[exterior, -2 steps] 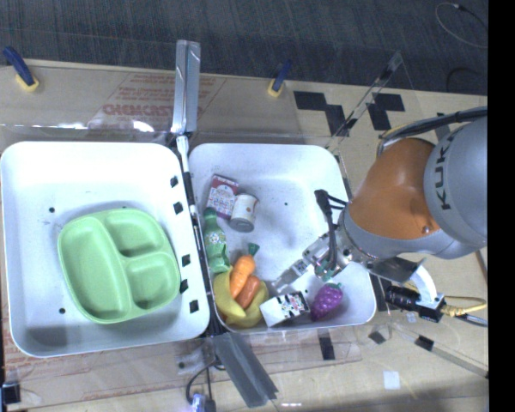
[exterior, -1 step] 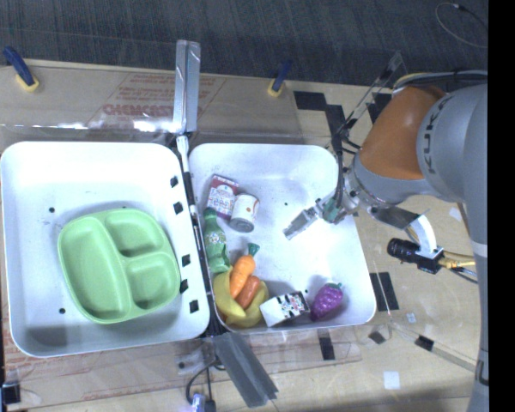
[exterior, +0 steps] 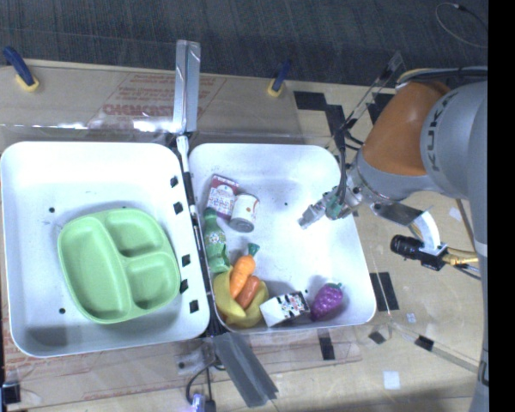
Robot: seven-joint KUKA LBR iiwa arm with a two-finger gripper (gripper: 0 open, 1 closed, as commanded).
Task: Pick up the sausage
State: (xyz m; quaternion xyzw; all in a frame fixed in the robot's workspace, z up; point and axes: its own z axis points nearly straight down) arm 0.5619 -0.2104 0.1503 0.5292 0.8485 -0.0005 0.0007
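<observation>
1. At the near wall of the right bin (exterior: 360,256) lie a small white carton (exterior: 285,308) and, just right of it, a purple bunch of grapes (exterior: 327,299).
2. Left of the carton, the reddish sausage (exterior: 251,292) rests on a yellow banana (exterior: 233,310), touching the carrot (exterior: 241,269) beside it.
3. Farther back along the bin's left wall are a green bottle (exterior: 213,239), a can (exterior: 244,212) and a red-and-white packet (exterior: 220,195).
4. The arm (exterior: 429,144) reaches in from the right, its wrist bent down over the bin's right rim.
5. The gripper (exterior: 320,212) points left over bare floor, well apart from the sausage; whether it is spread or closed cannot be told.
6. The left bin (exterior: 34,187) holds a green divided plate (exterior: 118,264).
</observation>
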